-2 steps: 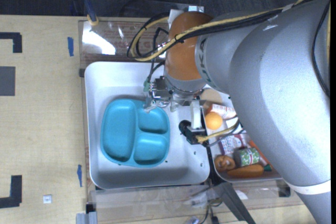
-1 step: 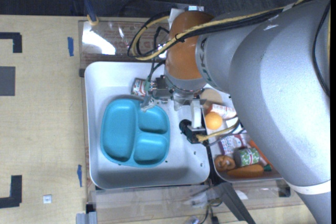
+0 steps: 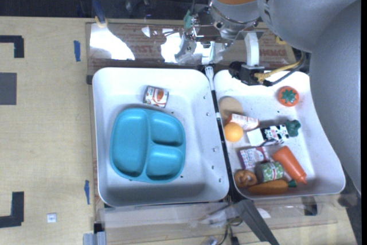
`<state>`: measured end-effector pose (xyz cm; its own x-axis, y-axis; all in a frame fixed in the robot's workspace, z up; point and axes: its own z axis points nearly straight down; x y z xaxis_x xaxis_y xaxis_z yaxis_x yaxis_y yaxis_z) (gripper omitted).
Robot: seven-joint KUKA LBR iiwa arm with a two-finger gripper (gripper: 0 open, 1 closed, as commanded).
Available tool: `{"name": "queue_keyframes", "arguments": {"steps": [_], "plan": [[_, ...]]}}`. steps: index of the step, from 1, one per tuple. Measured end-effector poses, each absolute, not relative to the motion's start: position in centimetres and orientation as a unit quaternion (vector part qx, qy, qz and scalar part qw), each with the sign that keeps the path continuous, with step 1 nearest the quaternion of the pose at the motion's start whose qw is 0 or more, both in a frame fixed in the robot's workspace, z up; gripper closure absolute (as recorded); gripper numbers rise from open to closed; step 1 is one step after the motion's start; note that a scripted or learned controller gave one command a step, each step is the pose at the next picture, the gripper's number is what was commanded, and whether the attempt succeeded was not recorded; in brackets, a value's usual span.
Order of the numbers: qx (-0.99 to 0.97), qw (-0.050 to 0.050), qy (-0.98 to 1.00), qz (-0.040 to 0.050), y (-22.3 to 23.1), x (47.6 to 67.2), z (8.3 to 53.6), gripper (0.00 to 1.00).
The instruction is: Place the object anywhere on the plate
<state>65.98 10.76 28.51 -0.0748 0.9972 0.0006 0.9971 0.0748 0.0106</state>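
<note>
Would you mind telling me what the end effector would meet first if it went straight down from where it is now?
Probably the far rim of the left bin, though depth is unclear; the end effector hangs over that edge.

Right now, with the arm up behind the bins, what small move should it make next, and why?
Probably swing the gripper forward and lower it over the small can. The gripper sits above the far rim, between the two bins, while the can lies on the left bin's floor just beyond the blue plate, the nearest object to it.
</note>
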Motion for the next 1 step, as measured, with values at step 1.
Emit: {"name": "queue_keyframes", "arguments": {"steps": [1], "plan": [[0.679,0.003,0.734,0.0016,10.95,65.91,29.08,1.00]]}}
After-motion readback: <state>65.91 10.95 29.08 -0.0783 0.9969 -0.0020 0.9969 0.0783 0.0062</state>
